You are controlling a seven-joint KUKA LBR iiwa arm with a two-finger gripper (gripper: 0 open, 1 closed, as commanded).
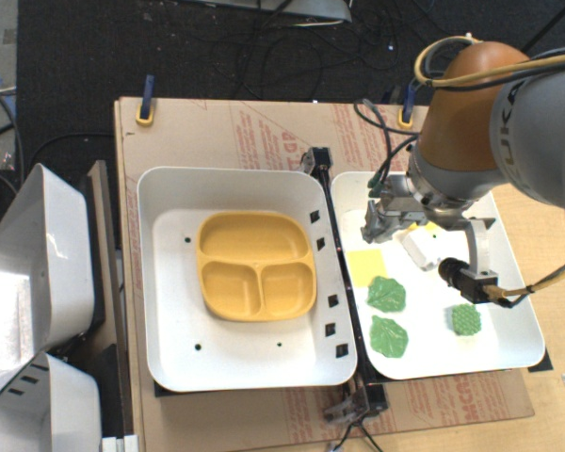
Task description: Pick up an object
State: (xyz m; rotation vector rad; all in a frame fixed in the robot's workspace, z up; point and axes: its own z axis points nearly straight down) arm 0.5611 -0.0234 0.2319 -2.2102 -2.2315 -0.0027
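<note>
Two shallow white bins sit side by side on a brown board-covered surface (235,125), the left bin (160,281) holding a yellow divided plate (257,264) with three compartments, lying flat near the bin's middle. The right bin (523,342) holds the loose pieces: a pale yellow square (364,265) lies against the bin's left side, and just below it sits a green leafy piece (386,295), with a second green leafy piece (389,336) nearer the front edge. Further right — apart from those two — is a small green textured lump (466,320). A white object (420,249) lies near the bin's middle, partly covered by the arm's hardware. The grey arm (537,130), with its orange band (466,102), reaches in from the right and hangs over the back half of the right bin. Its pincer (381,224) points down toward the bin's upper-left area, just above the pale yellow square; whether the pincer is apart or together I cannot tell from this angle, and nothing can be made out between its tips. A black fitting with a cable (469,281) juts from the arm's wrist over the bin floor, close to the small green lump. At the left edge of the view stand other white containers (33,262), off the surface.
</note>
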